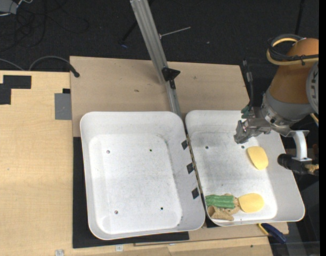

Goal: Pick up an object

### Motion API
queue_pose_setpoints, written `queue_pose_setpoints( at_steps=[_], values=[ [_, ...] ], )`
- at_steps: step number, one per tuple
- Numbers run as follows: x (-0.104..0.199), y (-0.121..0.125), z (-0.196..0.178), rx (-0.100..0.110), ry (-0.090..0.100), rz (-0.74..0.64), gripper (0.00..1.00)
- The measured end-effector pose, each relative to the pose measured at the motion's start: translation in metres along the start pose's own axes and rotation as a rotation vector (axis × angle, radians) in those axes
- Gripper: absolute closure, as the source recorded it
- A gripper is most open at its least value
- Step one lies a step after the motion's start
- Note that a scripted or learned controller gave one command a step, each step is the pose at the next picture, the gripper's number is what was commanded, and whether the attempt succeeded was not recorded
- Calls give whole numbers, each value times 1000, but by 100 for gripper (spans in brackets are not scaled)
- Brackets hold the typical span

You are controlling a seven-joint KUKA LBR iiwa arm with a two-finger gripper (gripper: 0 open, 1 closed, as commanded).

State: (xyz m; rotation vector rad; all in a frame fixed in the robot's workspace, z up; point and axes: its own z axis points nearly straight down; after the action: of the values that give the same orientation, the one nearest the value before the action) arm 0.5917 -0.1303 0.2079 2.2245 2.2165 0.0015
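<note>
Camera view: jaws unclear, could not tell if spread or pinched; gripper point(244, 133) low over right bin point(291, 209), nothing seen between them. Yellow piece point(257, 158) just beside; second yellow piece point(251, 202), green toy point(220, 200), tan item point(223, 213) at near edge.

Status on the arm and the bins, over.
Tool over right bin, holding nothing seen. Nearest yellow piece beside it, apart. Nothing in the way.

Even, bright light from above; sharp frame.
White bins point(136, 122) glow near glare, left bin shaded softly along its right inner wall. Floor beyond the table point(120, 84) falls dark. Slight grain; arm point(291, 84) edges mildly soft.
</note>
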Motion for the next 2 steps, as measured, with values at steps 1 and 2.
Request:
queue_pose_setpoints(
  at_steps=[1,2],
  values=[
    [-3,1,-64,-3,-1,-4,100],
    [58,-1,-50,6,3,-8,100]
  ],
)
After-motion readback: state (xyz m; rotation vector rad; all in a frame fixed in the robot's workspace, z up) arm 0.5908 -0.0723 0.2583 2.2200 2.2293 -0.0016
